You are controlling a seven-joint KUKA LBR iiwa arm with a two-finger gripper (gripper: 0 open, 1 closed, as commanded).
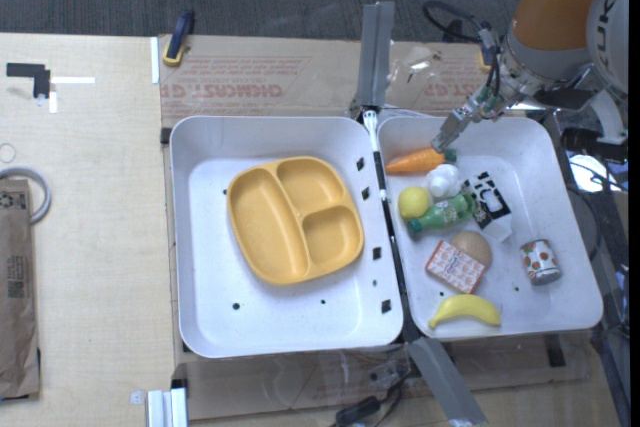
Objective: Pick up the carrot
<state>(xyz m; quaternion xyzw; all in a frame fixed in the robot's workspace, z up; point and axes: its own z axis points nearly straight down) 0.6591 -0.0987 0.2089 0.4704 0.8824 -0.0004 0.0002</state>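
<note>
Looking down, you saw the bench [80, 215] of pale wood, dark floor behind it, with two white bins. The carrot [413, 161] lay in the right bin [570, 215], top left. The gripper [446, 140] touched its thick end; its grip was unclear.

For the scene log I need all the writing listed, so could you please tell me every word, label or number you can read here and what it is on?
"CHEMCOL", red, seen upside down, on the cardboard sheet behind the bins; the letters after it are unclear.
Red packet in the right bin: printed, too small to read.
Small can: label pattern, no legible words.
Black-and-white item beside the green bottle: markings unreadable.
Brown bag at far left: print too blurred.
</note>
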